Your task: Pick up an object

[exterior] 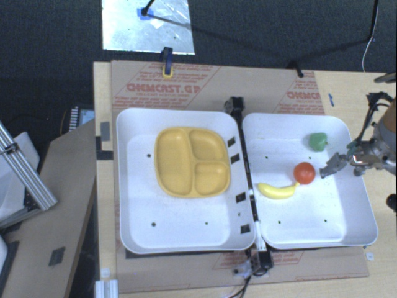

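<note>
Three small objects lie in the right bin (310,231), which serves as the landmark for all positions below: a red ball (304,172), a yellow banana (277,191) and a green object (318,141).

1. Object positions. The red ball rests near the middle of the right bin floor. The banana lies just beside it, toward the bin's inner wall and slightly nearer the front edge; the banana's tip appears to touch the ball, though the contact is too small to confirm. The green object sits apart from both, near the bin's rear right corner.

2. Arm position. The claw (330,166) hangs over the right bin's right-hand portion, between the red ball and the bin's right wall, near the ball but not touching it. At this resolution it is not possible to tell whether the claw is spread or pressed together. No object is visible in it.

3. Other fixtures. To the left of the right bin, the left bin (133,197) holds a yellow divided plate (191,161). Both bins rest on a cardboard sheet (186,85) on the desk (102,98).

4. Task status. No pick is complete: all three objects rest on the bin floor. The approach appears to be underway, with the red ball the likeliest target given its closeness. Remaining steps, as judged: final alignment, closure on an object, and lift.
</note>
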Action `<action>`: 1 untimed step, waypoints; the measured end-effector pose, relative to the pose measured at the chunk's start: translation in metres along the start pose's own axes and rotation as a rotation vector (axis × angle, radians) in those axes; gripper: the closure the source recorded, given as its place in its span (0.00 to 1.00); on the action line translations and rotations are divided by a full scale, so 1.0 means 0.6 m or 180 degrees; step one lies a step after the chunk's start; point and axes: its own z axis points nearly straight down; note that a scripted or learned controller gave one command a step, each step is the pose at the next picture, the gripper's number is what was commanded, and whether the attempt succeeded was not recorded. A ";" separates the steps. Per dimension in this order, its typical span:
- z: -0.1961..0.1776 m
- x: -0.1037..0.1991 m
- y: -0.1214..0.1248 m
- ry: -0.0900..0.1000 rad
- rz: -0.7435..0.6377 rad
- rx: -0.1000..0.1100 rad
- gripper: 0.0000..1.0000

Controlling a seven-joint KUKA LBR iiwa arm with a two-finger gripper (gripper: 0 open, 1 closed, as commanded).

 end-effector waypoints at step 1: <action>0.073 0.008 -0.006 0.0000 0.0003 0.0000 0.00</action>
